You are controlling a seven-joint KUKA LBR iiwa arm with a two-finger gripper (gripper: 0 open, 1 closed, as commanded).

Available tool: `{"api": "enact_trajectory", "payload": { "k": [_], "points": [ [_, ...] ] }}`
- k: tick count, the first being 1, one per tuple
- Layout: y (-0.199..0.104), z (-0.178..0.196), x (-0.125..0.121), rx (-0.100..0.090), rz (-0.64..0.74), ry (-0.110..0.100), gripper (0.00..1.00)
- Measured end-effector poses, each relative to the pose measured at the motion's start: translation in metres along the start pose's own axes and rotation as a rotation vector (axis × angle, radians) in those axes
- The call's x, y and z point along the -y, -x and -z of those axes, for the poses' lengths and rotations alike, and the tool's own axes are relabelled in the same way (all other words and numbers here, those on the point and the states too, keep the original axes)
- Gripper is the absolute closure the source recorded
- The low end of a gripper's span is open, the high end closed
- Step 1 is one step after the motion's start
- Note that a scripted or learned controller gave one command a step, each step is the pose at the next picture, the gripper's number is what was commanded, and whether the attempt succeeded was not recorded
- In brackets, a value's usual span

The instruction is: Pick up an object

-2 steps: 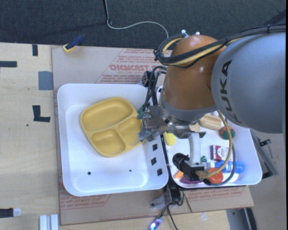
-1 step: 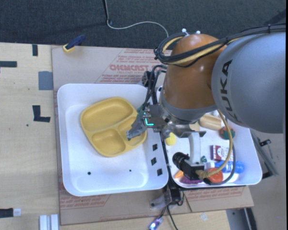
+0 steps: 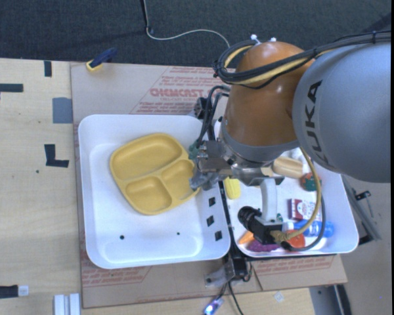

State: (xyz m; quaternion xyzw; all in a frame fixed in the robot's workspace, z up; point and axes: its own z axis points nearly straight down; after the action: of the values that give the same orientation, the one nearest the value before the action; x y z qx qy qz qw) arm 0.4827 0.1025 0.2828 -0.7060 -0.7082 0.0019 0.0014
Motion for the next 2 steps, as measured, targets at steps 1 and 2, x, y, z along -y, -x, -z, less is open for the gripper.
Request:
{"api": "enact_trajectory", "payload": {
  "k": [1, 2],
  "points": [
    [0.035, 0.07, -0.001, -0.001, -0.005, 0.01, 1.0],
    [-0.032, 0.135, 0.0, -0.004, 0.007, 0.01, 1.0]
  ]
}}
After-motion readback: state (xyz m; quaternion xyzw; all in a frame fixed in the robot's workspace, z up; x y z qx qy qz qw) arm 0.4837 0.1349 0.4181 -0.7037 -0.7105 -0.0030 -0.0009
